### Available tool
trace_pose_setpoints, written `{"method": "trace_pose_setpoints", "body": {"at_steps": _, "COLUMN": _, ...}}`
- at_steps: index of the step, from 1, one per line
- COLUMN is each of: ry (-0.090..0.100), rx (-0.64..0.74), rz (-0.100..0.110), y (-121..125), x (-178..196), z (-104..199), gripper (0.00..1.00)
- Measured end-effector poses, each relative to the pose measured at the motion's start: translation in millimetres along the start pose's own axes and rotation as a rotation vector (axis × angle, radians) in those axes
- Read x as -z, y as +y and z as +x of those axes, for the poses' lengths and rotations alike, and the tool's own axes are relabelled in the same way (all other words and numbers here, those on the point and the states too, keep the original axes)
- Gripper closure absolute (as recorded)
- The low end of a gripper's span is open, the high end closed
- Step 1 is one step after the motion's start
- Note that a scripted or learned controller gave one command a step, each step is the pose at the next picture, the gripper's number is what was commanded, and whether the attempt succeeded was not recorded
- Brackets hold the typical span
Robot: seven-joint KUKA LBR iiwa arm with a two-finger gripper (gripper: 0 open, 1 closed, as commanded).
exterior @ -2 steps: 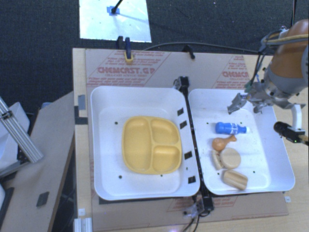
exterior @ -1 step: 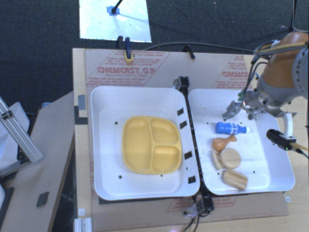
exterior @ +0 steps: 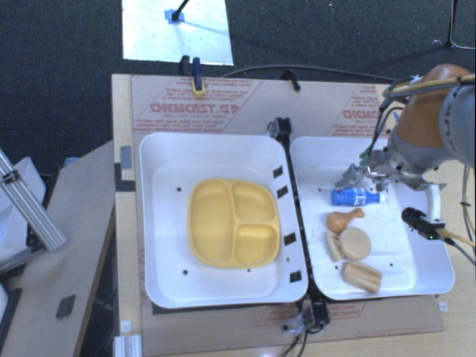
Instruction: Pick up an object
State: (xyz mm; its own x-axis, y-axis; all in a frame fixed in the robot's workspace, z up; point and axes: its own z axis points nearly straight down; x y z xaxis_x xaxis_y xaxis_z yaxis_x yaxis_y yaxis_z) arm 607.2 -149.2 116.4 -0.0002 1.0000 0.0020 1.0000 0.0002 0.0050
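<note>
The gripper [exterior: 362,177] hangs low over the right bin [exterior: 416,277], just above the blue bottle [exterior: 355,197] lying on its side. Whether those fingers are spread or closed, I cannot tell; the metal parts blur together. The bottle sits near the wooden drumstick [exterior: 345,219], with the round wooden disc [exterior: 355,242] and wooden block [exterior: 362,275] below. The good play here, I judge: drop straight down, straddle the bottle across its narrow width, close firmly. The yellow divided plate [exterior: 232,223] rests in the left bin [exterior: 160,199]. The arm's upper part is cut off at the right.
</note>
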Motion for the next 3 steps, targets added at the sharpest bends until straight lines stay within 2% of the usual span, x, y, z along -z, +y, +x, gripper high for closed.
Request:
{"method": "trace_pose_setpoints", "body": {"at_steps": 1, "ry": -0.002, "rx": 0.003, "rz": 0.004, "y": 1, "x": -32, "z": 1, "gripper": 0.00}}
{"method": "trace_pose_setpoints", "body": {"at_steps": 2, "ry": -0.003, "rx": 0.002, "rz": 0.001, "y": 2, "x": -20, "z": 0, "gripper": 1.00}}
{"method": "trace_pose_setpoints", "body": {"at_steps": 3, "ry": -0.003, "rx": 0.003, "rz": -0.001, "y": -2, "x": 42, "z": 3, "gripper": 1.00}}
